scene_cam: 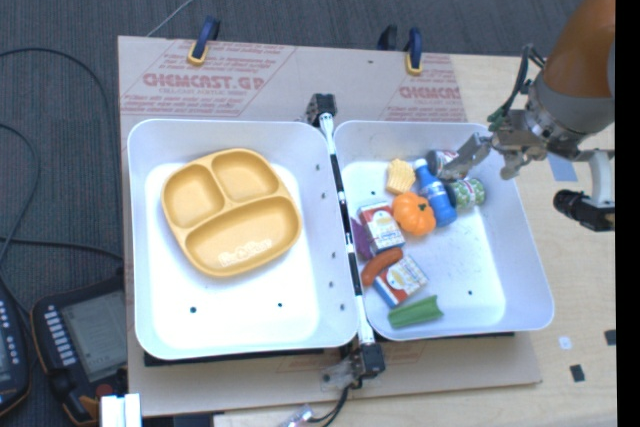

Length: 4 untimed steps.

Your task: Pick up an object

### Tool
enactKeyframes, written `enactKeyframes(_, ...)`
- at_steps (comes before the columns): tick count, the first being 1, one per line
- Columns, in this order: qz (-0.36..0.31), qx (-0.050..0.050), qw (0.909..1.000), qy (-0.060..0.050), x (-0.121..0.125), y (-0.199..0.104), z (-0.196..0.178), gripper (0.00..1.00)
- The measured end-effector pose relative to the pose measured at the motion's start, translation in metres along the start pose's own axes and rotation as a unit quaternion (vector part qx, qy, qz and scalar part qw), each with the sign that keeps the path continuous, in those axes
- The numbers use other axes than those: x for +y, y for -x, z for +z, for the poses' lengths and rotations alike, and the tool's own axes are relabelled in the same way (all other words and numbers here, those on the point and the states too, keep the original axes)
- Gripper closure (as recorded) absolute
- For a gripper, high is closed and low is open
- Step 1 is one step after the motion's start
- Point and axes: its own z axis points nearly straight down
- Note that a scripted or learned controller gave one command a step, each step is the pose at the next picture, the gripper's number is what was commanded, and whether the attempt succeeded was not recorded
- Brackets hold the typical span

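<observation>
The right bin (505, 285) holds several small items: a yellow waffle piece (400, 176), a blue bottle (435, 193), a green can (468, 192), an orange pumpkin (414, 214), a red-and-white carton (381, 227), a red sausage (381, 266), a red-and-white packet (402, 278) and a green vegetable (415, 312). My gripper (487, 163) hangs over the bin's upper right corner, just above and right of the can and bottle. Its fingers are spread open with nothing between them.
The left bin (150, 315) carries a yellow divided plate (232, 210). A metal divider bar (340, 205) runs between the bins. Blue and yellow clamps (413, 52) hold the board's far edge. Bare bin floor lies at the right bin's lower right.
</observation>
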Motion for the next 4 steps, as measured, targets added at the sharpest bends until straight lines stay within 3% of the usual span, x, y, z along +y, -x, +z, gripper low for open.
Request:
enactKeyframes(1,0.000,-0.004,1.0000,0.007,0.026,0.021,0.097,0.00)
enactKeyframes(2,-0.001,-0.005,0.9999,0.009,0.030,0.017,0.102,0.00)
enactKeyframes(3,-0.001,-0.002,0.9999,0.012,0.033,0.015,0.089,1.00)
enactKeyframes(4,-0.001,-0.002,0.9999,0.011,0.033,0.015,0.090,0.00)
